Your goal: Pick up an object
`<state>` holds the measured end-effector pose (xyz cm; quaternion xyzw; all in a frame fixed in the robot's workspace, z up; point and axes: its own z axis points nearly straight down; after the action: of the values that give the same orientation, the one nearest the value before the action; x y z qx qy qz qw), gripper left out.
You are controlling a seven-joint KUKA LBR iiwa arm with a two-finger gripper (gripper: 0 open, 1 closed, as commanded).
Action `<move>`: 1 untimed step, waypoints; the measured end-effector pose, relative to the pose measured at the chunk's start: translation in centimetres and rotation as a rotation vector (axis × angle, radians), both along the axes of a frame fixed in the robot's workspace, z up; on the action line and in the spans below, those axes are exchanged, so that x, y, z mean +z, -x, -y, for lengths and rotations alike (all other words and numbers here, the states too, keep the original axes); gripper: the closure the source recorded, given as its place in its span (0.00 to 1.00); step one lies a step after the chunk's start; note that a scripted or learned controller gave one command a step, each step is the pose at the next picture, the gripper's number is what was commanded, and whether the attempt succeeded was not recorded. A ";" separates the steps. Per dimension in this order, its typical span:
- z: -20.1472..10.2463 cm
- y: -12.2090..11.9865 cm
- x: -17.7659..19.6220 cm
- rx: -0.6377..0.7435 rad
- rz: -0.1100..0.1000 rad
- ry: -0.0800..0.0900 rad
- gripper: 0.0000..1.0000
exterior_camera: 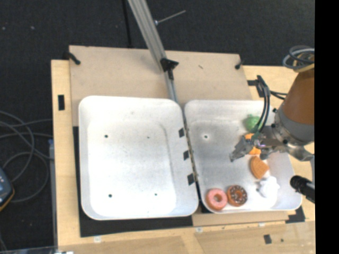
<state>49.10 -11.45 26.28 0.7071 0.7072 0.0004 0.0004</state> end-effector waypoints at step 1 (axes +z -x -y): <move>0.0 0.0 1.1 0.000 0.002 0.000 1.00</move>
<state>49.15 -11.49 27.34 0.7071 0.7071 0.0009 0.0010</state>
